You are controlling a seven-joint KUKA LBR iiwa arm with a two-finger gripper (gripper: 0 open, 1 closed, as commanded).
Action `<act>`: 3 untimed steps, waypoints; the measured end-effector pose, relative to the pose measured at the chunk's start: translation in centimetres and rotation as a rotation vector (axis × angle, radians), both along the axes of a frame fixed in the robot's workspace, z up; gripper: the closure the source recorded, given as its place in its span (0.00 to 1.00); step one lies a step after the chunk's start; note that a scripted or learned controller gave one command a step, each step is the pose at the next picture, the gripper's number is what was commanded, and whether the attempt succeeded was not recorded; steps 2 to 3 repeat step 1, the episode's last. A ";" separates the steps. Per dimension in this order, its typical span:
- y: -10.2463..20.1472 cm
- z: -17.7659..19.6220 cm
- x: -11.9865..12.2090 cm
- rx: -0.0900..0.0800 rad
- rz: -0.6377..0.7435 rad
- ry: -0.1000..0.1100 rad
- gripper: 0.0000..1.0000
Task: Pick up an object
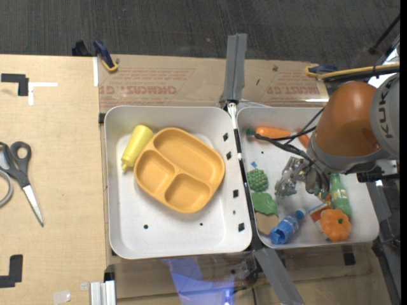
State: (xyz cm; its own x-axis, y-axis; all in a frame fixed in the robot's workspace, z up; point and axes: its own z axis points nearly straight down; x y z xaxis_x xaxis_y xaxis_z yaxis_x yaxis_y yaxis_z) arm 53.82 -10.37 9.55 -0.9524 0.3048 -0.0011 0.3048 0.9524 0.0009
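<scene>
- The right bin point(364, 235) is crowded; its widest bare patch lies in the upper middle, below the carrot point(273, 132) that rests near the far wall.
- The arm point(346, 129) comes in from the right and hangs over that bin's right half, hiding part of the floor there.
- The gripper point(291, 182) points down over the middle of the right bin, with bare floor just below and left of it; how wide the claw stands cannot be told, and nothing can be seen in its hold.
- Near the divider point(238, 170) lie a green knobbly ball point(257, 179) and, below it, a green leaf-like piece point(264, 203).
- Along the near wall sit a tan piece point(265, 223) and a blue bottle point(286, 228), close together.
- An orange pumpkin-like toy point(334, 224) sits at the near right corner, with a green bottle point(339, 192) just above it, close to the arm.
- Black cables point(286, 143) run from the arm across the far part of the right bin.
- The left bin point(172, 240) holds an orange divided plate point(179, 169), with a yellow bottle point(135, 145) touching its left rim; the near half of the floor is bare.
- Both bins sit on a cardboard sheet point(165, 84); to the left is a bench point(51, 170) with scissors point(22, 176) well apart from the bins.
- Dark carpet point(191, 11) lies beyond the bench.
</scene>
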 end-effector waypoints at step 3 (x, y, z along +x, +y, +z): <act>-8.5 5.7 8.8 -0.003 0.033 -0.007 1.00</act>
